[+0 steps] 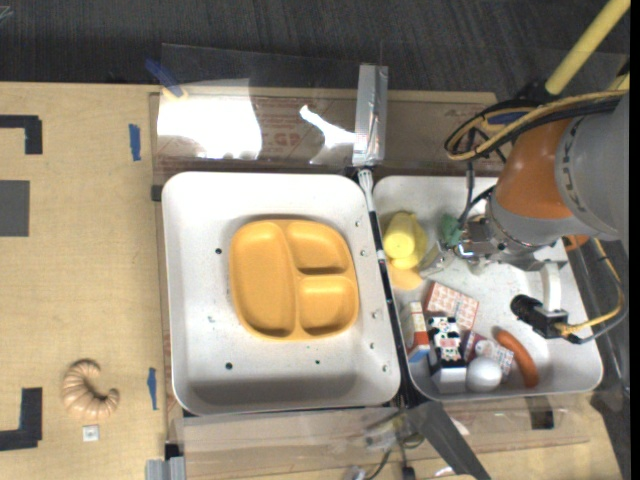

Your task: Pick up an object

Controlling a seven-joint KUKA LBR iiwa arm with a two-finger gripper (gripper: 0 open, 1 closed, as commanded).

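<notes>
Right bin (pixel 585 363) clutter blurs beneath the gripper (pixel 470 246), whose grasp stays unreadable.

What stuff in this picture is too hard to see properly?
- The robot's hand, camera view: the grey and orange arm covers it from above, so how it is set stays unclear.
- Green thing beside the hand: mostly hidden by the arm, too small to name.
- Patterned boxes in the right bin: print too small to read.
- Small tag under the curled shell shape: too tiny to read.
</notes>
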